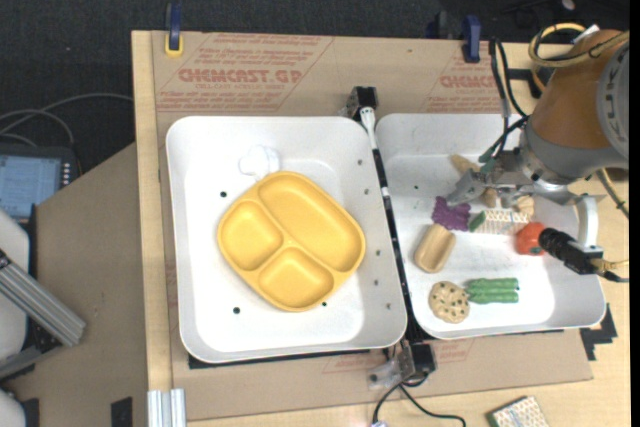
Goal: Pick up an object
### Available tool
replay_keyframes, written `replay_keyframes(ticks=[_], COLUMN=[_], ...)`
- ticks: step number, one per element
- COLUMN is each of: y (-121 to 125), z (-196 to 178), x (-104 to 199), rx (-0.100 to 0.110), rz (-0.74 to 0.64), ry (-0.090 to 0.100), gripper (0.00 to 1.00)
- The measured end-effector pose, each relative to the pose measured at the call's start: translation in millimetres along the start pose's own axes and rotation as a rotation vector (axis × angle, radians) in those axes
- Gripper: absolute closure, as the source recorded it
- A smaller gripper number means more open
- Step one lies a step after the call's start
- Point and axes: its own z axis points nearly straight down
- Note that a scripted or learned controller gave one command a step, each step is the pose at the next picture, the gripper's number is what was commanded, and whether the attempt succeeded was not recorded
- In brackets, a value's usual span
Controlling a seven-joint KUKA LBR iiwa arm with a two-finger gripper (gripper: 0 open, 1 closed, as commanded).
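Note:
My gripper (482, 187) hangs low over the back of the right bin (410, 155), reaching in from the grey and orange arm (580, 110) on the right. Just below it, to the left, lies a purple bunch of grapes (450, 213). A pale striped piece (506, 216) sits right under it. A red-orange item (527, 238) lies to the lower right. Nearer the front are a tan bread roll (434, 247), a chocolate-chip cookie (449, 301) and a green item (491, 290). Nothing can be seen held.
A yellow divided plate (290, 238) lies in the middle of the left bin (200, 155). A black ridge (385, 205) separates the two bins. A black connector (570, 253) and cables hang from the arm over the right bin's right edge.

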Motion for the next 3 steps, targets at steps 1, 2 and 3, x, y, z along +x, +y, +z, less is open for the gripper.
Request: replay_keyframes(ticks=[1, 2, 3], y=[-11, -9, -9], z=[31, 18, 19], x=[6, 5, 6], rx=[0.009, 0.001, 0.002], rz=[-0.001, -0.001, -0.001], ry=[0.002, 0.0, 0.0], gripper=[0.0, 1.0, 0.0])
